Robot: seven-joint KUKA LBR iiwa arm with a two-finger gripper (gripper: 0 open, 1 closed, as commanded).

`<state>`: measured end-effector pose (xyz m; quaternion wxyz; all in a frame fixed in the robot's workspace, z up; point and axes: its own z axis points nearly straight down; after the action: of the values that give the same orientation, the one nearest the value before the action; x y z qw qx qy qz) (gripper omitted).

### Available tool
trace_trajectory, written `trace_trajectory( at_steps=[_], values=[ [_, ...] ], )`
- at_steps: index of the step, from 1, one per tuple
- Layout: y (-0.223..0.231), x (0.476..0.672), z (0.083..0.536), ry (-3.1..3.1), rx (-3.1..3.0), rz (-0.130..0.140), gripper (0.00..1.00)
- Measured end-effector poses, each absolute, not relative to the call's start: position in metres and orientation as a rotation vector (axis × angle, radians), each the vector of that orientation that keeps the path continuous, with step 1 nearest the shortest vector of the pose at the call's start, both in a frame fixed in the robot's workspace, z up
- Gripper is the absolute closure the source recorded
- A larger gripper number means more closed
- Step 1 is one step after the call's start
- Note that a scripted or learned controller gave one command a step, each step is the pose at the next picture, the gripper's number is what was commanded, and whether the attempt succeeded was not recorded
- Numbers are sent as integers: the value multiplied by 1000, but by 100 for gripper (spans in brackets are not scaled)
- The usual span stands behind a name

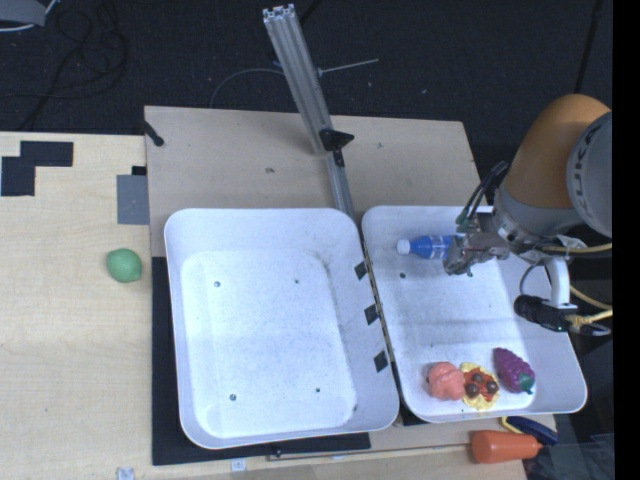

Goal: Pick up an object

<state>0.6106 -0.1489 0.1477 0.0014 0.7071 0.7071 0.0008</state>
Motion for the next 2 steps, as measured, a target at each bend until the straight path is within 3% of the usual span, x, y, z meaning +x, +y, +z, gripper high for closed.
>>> trace_trajectory(
  at_steps=[1,2],
  values=[
    [-158,613,202,2220,2219,3,100],
    [-159,613,228,2220,2221,2,100]
  ],
)
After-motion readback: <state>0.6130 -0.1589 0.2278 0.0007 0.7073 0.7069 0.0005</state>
